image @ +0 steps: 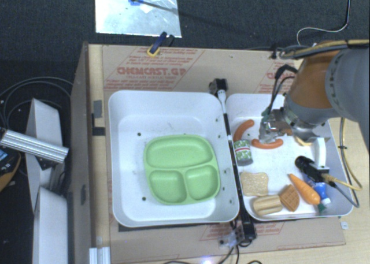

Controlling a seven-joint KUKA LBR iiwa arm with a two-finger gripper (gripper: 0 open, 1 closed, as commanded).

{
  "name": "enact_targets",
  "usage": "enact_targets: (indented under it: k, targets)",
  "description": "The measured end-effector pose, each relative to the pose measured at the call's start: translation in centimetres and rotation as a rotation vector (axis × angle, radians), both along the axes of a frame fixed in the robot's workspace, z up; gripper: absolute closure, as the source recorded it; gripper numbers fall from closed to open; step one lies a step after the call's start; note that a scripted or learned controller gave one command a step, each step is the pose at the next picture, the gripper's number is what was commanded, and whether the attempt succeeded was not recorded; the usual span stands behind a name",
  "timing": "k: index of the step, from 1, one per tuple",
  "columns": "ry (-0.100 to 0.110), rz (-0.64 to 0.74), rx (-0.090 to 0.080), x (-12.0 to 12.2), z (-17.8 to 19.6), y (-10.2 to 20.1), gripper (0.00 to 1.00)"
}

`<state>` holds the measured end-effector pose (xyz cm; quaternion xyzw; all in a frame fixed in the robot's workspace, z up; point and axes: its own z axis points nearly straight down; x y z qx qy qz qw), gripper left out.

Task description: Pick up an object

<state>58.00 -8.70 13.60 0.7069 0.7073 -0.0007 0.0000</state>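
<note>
At 6 o'clock in the right white bin [332, 208] lie 1 tan bread roll [267, 204], 1 waffle-like brown piece [289, 198] and 1 orange carrot [304, 189]. Further up, the metal gripper [269, 129] sits low over 1 of 2 red sausages [268, 144] (finger state cannot be told). Nothing looks lifted; the pick remains.

Red sausage [267, 144] flat in right bin [341, 208]

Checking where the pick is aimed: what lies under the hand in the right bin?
A red sausage lies under the hand, on the right bin floor. Its middle is covered by the hand.
</note>
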Motion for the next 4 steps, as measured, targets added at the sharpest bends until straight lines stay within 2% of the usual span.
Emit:
enact_targets:
  k: [1,2,3,4]
  targets:
    - [-0.004,0.003,0.001,0.2,3.0,0.3,1.0]
    - [-0.003,0.005,0.003,-0.3,4.9,5.8,1.0]
    - [-0.002,0.001,0.0,-1.5,4.8,2.8,1.0]
    - [-0.002,0.0,0.0,-0.1,3.4,0.1,1.0]
